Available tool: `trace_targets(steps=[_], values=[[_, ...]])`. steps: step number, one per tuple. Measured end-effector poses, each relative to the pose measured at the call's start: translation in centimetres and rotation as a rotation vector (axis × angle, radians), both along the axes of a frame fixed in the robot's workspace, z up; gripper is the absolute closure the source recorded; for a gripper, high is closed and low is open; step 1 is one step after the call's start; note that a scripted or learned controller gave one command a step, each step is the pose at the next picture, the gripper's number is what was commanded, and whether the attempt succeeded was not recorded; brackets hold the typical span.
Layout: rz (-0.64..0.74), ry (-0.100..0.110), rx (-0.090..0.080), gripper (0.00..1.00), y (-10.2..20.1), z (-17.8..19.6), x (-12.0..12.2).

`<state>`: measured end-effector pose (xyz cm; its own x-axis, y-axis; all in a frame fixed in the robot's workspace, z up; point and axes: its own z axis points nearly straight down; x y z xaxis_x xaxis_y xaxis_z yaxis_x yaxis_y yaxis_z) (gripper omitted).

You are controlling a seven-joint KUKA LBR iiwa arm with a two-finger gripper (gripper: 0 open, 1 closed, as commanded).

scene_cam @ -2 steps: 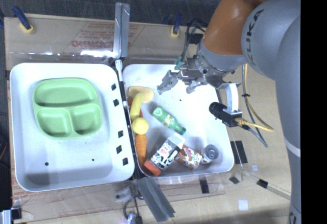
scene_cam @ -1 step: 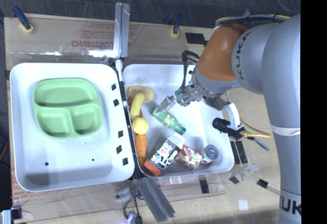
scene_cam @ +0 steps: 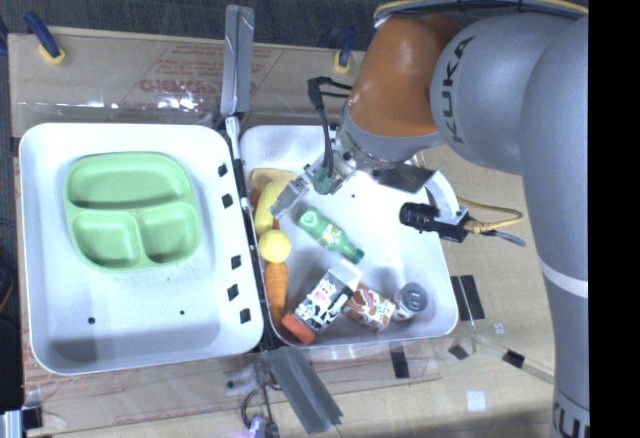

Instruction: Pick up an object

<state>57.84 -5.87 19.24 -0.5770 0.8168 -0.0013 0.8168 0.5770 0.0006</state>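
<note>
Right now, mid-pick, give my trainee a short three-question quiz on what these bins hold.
1. True or false: the green tray lies in the same bin as the bottle.
2. Which lies nearest the gripper? A) can B) bottle C) carrot
3. Fill in: the lemon sits between the banana and the ____.

Key: 1 false, the tray lies in the left bin; 2 B; 3 carrot.
</note>
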Motion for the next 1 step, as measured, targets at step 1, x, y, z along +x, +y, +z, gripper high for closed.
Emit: trace_targets(steps=[1], values=[[0.011,0.002,0.001,0.00,-7.14,-10.11,-0.59]])
